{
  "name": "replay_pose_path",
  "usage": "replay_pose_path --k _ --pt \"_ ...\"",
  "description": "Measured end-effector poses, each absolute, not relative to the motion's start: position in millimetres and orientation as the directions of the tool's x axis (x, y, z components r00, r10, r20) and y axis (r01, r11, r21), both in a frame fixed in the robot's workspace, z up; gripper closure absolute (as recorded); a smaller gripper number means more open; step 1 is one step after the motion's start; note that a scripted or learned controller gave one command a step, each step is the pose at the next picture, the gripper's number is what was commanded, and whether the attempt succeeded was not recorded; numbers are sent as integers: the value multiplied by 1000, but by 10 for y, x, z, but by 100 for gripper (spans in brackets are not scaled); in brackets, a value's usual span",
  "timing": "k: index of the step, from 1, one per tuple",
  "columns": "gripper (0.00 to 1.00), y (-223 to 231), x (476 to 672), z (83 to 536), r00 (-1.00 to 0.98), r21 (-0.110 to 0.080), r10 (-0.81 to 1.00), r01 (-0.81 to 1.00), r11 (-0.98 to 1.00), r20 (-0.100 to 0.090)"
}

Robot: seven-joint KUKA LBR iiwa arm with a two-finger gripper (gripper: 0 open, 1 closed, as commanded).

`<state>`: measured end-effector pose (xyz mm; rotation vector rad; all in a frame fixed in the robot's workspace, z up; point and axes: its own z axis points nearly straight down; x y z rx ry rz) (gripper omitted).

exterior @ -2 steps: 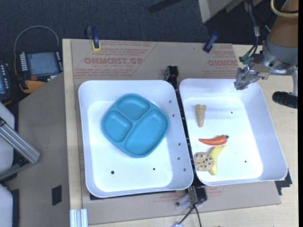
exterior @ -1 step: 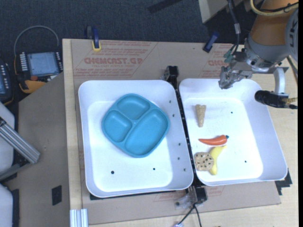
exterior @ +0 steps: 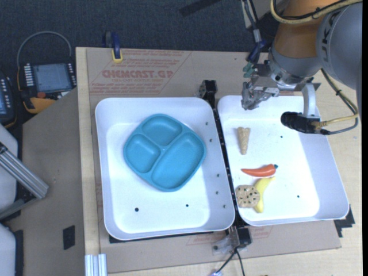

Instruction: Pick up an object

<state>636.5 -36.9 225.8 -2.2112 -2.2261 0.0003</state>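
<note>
In the right white bin [exterior: 310, 177] lie a tan cone-shaped piece [exterior: 244, 139], a red chili pepper [exterior: 258, 170], a yellow banana [exterior: 261, 193] and a brown cookie [exterior: 248, 196]. My gripper [exterior: 251, 100] hangs over the bin's far left corner, above and behind the cone, with nothing seen between its fingers. The grey arm with its orange band [exterior: 307, 4] comes in from the upper right.
The left white bin [exterior: 115, 200] holds a blue divided plate [exterior: 164, 152]. A black clamp [exterior: 208, 88] sits between the bins at the back. A black cylinder on the arm [exterior: 299, 121] juts over the right bin. A screen device [exterior: 50, 76] lies off the bench, far left.
</note>
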Motion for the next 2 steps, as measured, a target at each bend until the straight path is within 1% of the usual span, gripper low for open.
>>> replay_pose_path --k 1,2 --pt "100 137 6218 2276 -6 -3 1000 1000 6 3" --pt "100 747 6205 2182 -6 -4 1000 1000 6 2"
